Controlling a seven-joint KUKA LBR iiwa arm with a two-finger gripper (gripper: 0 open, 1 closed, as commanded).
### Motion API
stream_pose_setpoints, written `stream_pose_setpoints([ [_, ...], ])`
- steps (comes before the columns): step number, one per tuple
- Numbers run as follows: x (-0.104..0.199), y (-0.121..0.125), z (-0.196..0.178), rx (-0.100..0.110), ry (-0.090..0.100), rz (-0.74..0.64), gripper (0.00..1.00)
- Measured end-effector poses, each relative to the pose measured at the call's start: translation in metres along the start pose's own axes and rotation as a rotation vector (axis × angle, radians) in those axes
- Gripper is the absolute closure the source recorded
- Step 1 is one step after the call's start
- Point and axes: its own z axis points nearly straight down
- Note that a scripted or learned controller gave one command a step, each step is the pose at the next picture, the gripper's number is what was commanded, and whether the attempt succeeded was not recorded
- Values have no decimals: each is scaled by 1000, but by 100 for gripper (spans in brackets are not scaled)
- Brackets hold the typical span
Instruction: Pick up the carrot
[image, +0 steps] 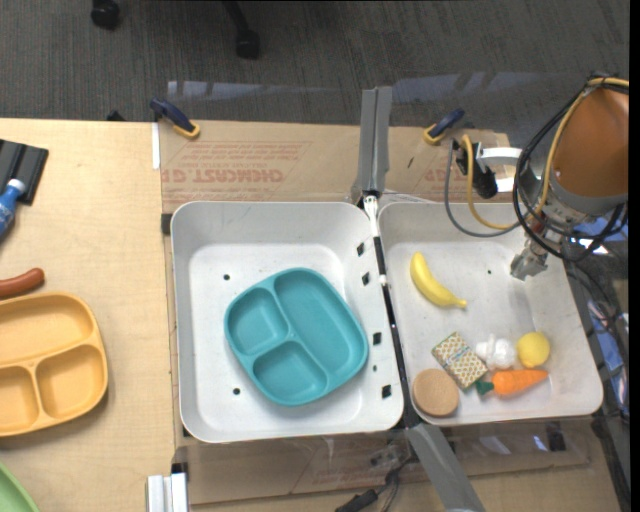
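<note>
Brown cardboard covers the bench under two shallow white plastic bins set side by side, with a pale wooden tabletop (90, 200) to the left. From the right, the grey arm with its orange band (592, 140) reaches over the upper right corner of the right-hand bin (470, 230), and its two-finger gripper (528, 264) hangs above bare bin floor there; whether it is open or closed cannot be made out, and nothing is seen in its grasp. Well apart from it, the small orange carrot with a green top (515, 382) lies near the bin's lower right corner. A round yellow lemon (533, 348) sits just above the carrot, a white crumpled lump (494, 351) beside that, a patterned square packet (459, 360) and a round tan cookie (436, 392) to the left. A yellow banana (434, 281) lies further up. A teal three-compartment plate (294, 335) rests in the left-hand bin (200, 300). A yellow divided tray (45, 363) sits on the tabletop.
</note>
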Motion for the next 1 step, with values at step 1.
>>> stream_pose_setpoints([
  [1, 14, 10, -49, 1, 4, -233, 100],
])
